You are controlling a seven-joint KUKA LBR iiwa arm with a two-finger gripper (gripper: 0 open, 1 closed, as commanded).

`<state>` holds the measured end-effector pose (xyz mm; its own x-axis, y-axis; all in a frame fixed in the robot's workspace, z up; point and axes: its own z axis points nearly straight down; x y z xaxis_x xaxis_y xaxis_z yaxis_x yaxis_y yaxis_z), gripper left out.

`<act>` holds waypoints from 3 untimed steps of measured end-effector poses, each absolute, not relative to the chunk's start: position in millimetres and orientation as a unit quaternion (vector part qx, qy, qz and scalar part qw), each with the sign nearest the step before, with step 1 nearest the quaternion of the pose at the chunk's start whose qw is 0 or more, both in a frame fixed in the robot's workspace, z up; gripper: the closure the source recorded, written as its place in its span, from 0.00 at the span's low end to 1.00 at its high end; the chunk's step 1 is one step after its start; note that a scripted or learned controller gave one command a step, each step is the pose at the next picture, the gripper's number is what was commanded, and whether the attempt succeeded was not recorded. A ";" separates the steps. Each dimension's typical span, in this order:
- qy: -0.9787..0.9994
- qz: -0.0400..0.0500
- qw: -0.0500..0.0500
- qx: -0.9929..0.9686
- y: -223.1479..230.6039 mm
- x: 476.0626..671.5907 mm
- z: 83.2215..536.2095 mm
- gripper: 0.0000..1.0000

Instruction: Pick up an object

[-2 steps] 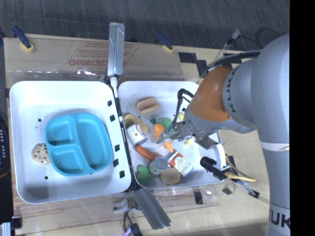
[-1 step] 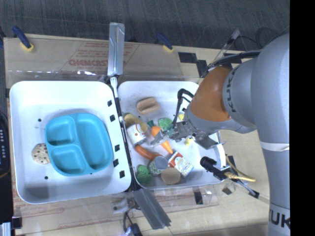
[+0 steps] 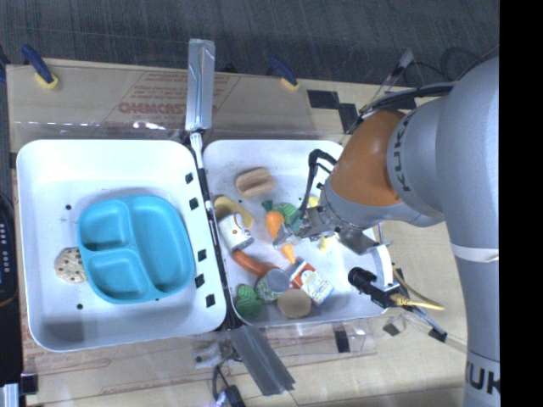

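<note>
Camera view: hand lowered among toy food in right bin

The grey arm's hand (image 3: 299, 225) is seen low in the right white bin (image 3: 222, 161), just beside a small orange plastic carrot (image 3: 273, 223). Its grip state cannot be told. A blue divided plastic tray (image 3: 134, 247) lies in the left white bin (image 3: 34, 168).

Arm (image 3: 475, 193): entered from the right, grey, broad upper link running down the right side, bent inward toward the jaws.
Orange band (image 3: 369, 164): sat just above the wrist, up and to the right of the jaws, rounded face turned to the camera.
Wrist (image 3: 356, 214): tilted down and leftward, directly behind the jaws.
Gripper (image 3: 299, 225): pointed left and down, lowest and leftmost part of the arm; dark metal parts crowded at the tip.
Jaws: too small and cluttered to read; gap between them not discernible.
Cabling (image 3: 316, 172): looped dark line rising above the jaws, back toward the band.
</note>
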<state>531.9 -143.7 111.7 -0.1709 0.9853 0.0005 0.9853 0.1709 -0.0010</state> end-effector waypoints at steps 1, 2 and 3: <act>-0.781 -0.002 -0.001 -0.625 -78.0 548.4 194.1 1.00; -0.853 0.001 -0.001 -0.522 -99.0 514.7 103.7 1.00; -0.818 0.001 0.001 -0.575 -115.2 619.9 91.8 1.00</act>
<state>619.9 -115.2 91.8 -0.3397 0.9405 0.0008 0.9405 0.3397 -0.0023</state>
